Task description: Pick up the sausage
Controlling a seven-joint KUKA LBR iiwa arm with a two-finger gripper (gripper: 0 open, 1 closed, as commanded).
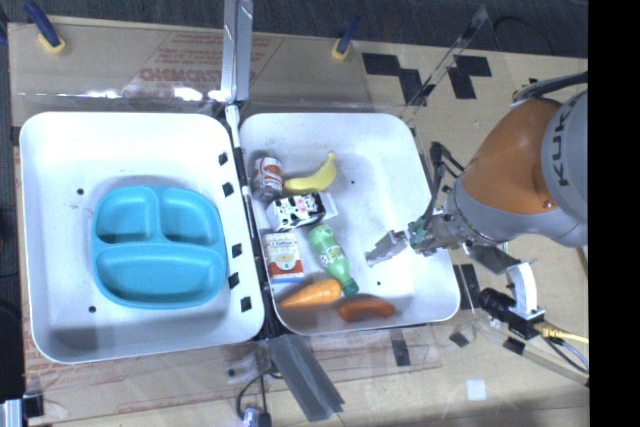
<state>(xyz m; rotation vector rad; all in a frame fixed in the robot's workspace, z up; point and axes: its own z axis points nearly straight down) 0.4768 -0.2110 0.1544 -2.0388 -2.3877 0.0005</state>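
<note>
Camera view: sausage (366,309) down in right bin (400,140), at near edge, touching carrot (311,293), below green bottle (331,257). Gripper (385,249) up above sausage, a bit right, holding nothing; wide or narrow, cannot tell. Looks light, smooth, maybe slippery, a little soft; best grabbed across the middle.

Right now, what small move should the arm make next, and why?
Probably shift the claw toward the bin's near edge and down over the sausage. The claw sits above bare bin floor, apart from the sausage, which lies beside the carrot.
</note>
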